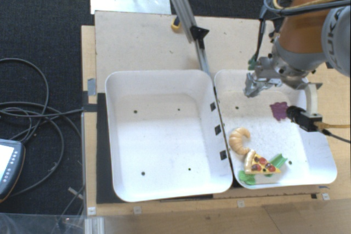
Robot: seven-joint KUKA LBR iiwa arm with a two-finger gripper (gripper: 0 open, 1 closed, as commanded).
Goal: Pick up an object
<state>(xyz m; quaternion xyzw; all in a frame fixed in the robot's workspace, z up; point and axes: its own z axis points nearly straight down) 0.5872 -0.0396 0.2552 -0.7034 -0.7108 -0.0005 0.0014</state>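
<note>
Crowding the right bin (323,170): croissant (239,140), pizza slice (262,164) (purple toy (279,110) apart)

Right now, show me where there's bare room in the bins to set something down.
The left bin has a bare floor from wall to wall. In the right bin, the near corner is crowded: croissant, pizza slice, green piece. The purple toy lies beside the claw.

My end effector (255,86) hangs over the right bin (323,170), near its back wall. A purple toy (279,110) lies just beside it. Closer to the front lie a croissant (239,140), a pizza slice (261,164) and a green toy (278,161). The left bin (118,134) sits beside it on the counter (131,41).
</note>
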